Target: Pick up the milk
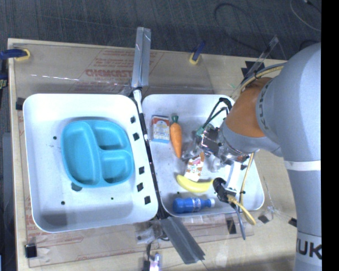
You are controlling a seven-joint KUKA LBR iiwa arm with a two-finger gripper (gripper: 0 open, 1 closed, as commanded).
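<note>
Blue bottle (193, 204) lies below the hand (202, 154), banana (193, 183) between them. Hand sits over the milk carton (194, 167); grip state unreadable. Carrot (175, 138) just left.

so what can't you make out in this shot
- Gripper: in the camera view the wrist covers its fingers, so open or shut is unclear.
- Small carton under the gripper: partly covered, label too small to read, and any grasp on it is unclear.
- Banana: its upper edge is hidden by the carton.
- Arm: cut off by the right edge.
</note>
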